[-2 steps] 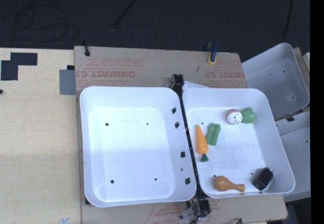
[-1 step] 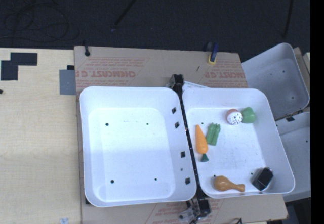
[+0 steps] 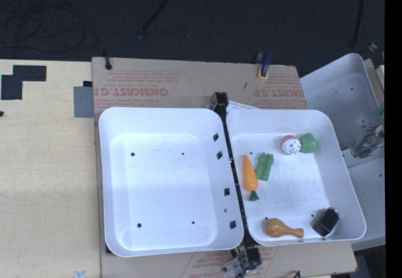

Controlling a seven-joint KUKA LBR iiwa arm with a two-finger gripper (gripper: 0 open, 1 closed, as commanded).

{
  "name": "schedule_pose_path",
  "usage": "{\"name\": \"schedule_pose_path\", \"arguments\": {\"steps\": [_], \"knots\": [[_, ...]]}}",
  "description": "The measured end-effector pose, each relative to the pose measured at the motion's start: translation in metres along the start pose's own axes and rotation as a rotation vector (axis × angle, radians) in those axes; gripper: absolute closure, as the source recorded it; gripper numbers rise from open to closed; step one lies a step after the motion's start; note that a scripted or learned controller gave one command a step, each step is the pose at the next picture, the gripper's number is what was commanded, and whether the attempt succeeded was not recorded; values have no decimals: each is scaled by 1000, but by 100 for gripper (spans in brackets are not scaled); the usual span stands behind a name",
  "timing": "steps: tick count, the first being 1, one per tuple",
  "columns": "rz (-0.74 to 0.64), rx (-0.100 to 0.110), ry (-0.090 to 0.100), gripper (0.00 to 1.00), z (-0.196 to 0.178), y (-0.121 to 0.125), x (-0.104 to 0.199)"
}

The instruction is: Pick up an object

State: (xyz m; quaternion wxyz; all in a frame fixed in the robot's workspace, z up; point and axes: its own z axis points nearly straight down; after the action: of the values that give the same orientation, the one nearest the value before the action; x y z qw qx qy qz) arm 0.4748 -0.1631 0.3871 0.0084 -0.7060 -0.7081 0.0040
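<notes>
The right white bin [image 3: 295, 198] holds several small objects. An orange toy carrot [image 3: 250, 174] lies near its left wall, with a dark green piece [image 3: 264, 166] touching its right side. Toward the back sit a white speckled ball [image 3: 290, 145] and a light green lump [image 3: 308, 143], side by side. At the front lie a tan drumstick-shaped toy [image 3: 282, 228] and a black block [image 3: 326, 221] in the front right corner. The left white bin [image 3: 160, 189] shows only its bare floor.
Both bins rest on a cardboard sheet [image 3: 188, 85] with a blue and yellow clamp [image 3: 264, 67] at its back edge. A grey metal plate [image 3: 339, 85] stands to the right of the bins. Light wooden bench top [image 3: 44, 170] lies to the left.
</notes>
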Motion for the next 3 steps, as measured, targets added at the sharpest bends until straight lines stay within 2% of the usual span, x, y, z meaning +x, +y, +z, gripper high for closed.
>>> {"name": "schedule_pose_path", "arguments": {"steps": [1, 2, 3], "knots": [[3, -9, -5, 100, 79, 51, -24], [-1, -16, -7, 100, 107, 98, -34], [-1, -14, -5, 100, 146, 137, -3]]}}
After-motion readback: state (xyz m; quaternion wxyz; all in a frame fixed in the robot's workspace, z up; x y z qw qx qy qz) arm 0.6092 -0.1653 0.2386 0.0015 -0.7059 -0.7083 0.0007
